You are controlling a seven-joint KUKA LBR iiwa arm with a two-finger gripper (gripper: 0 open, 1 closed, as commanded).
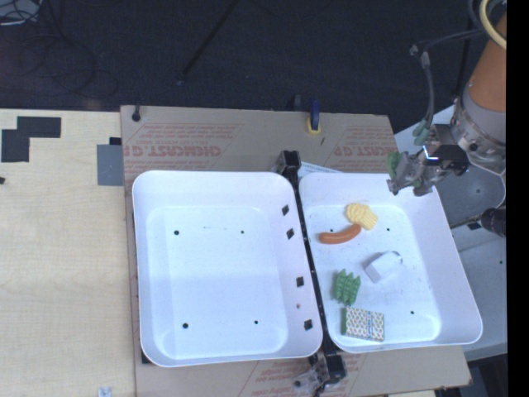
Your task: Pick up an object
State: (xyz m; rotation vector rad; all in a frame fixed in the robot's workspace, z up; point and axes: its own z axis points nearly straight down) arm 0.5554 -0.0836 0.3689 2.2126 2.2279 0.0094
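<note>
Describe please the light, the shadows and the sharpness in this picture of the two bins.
Camera view: even light from above, soft short shadows beside the white cup and the sausage; the white bins are bright but not washed out; the background at the top is very dark; the pincer looks slightly blurred, and the whole picture is a little grainy.

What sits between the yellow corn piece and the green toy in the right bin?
In the camera view, the orange sausage lies between the yellow corn piece and the green toy, nearer the corn.

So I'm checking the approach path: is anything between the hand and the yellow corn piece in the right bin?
Nothing visible. The hand sits above the right bin's far rim, with bare white floor between it and the corn piece.
</note>
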